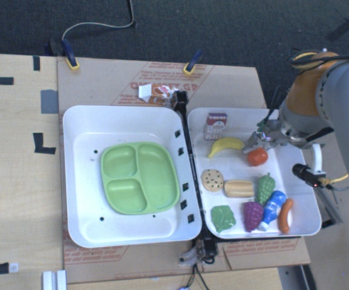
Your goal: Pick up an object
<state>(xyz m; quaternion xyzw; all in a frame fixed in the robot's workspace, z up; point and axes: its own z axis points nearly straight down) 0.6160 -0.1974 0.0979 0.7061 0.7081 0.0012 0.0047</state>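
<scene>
a green tray (140,177) in one white bin (77,125); yellow banana (225,145), red tomato (257,156), purple grapes (252,215) in the other.

The arm (337,101) is grey, thick and rounded, w/ a smooth matt surface. Above the wrist runs an orange band (304,92), wide, w/ a thin yellow line at its upper edge. Below the band sits a darker grey wrist part, more angular, w/ small metal pieces. The gripper (254,142) is grey metal, small; details too blurred to tell. Beside the gripper, toward the arm, a white curved piece and a black fitting w/ a tiny red spot. A thin dark cable goes along the wrist.
</scene>
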